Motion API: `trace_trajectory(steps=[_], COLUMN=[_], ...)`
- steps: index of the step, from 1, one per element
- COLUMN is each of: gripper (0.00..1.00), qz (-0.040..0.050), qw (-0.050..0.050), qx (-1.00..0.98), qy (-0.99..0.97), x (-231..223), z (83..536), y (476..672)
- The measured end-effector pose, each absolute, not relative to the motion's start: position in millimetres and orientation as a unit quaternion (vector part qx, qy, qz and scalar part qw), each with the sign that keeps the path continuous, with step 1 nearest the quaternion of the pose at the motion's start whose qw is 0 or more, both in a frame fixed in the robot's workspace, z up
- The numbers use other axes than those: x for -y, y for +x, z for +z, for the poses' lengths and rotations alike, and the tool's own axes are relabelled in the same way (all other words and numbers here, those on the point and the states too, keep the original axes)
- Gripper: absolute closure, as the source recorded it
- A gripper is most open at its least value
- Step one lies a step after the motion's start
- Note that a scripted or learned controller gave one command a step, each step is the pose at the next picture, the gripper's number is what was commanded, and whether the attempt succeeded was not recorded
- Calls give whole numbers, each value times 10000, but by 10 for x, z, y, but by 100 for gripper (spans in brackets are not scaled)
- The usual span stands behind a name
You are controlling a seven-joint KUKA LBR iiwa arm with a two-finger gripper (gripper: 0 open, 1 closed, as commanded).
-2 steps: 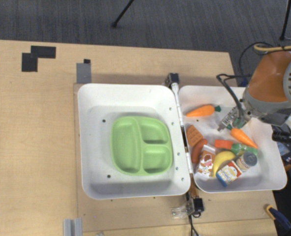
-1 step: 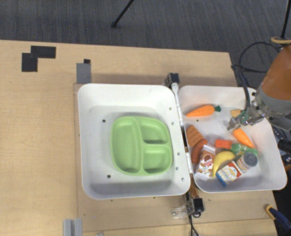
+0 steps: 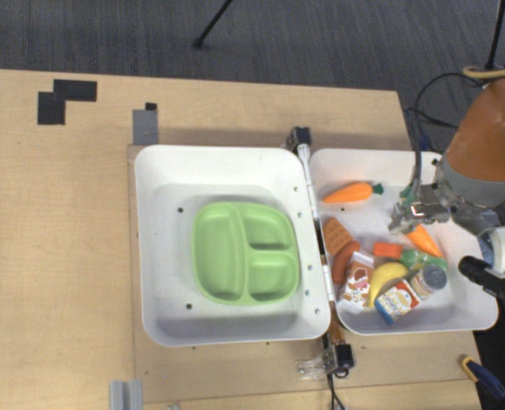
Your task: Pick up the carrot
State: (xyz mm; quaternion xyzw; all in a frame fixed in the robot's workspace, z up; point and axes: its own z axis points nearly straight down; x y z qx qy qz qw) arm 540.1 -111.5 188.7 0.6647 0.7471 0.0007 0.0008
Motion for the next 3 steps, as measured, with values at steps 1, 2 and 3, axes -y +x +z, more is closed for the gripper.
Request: trace_trajectory(steps=[1,2,3], gripper=[100,0,0], qz=[4,6,8], qw=[18,18,26], qx=[-8207,-8207,-8195], qy=[5714,5713,5730], x=[1480,1478,1790], z=[1647,1647,859], y=[5833,5833,5653])
